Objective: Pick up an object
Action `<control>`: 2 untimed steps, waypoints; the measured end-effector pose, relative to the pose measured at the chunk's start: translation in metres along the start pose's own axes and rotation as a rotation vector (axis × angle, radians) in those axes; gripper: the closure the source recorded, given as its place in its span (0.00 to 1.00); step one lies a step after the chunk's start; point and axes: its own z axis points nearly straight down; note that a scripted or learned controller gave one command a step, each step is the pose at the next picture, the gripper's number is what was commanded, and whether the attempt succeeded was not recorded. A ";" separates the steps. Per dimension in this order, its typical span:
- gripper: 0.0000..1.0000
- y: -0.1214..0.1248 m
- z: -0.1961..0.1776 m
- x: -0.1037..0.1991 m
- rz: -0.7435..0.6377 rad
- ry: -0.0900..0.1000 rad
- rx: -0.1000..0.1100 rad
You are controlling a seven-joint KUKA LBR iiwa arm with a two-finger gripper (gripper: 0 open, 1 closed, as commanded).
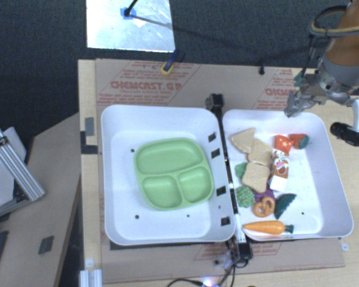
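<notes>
Nearest the camera in the right-hand shallow white bin (332,178) lies an orange plastic carrot with a green top (267,226). Behind it sit a brown pretzel (264,207), tan toast slices (255,174) and a red strawberry-like toy (282,143). The left-hand white bin (116,160) carries a pale green three-compartment plate (170,173). Farther back, the grey claw (294,107) hovers over the right bin's far rim, gripping nothing; I cannot tell its finger spacing. The approach step appears under way; next it should descend onto one toy. The cardboard sheet (149,81) on the bench reads "CHEMCAST GP".
</notes>
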 end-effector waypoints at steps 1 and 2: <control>1.00 0.001 0.003 0.061 -0.006 0.003 0.002; 1.00 -0.008 0.012 0.114 -0.006 0.003 0.004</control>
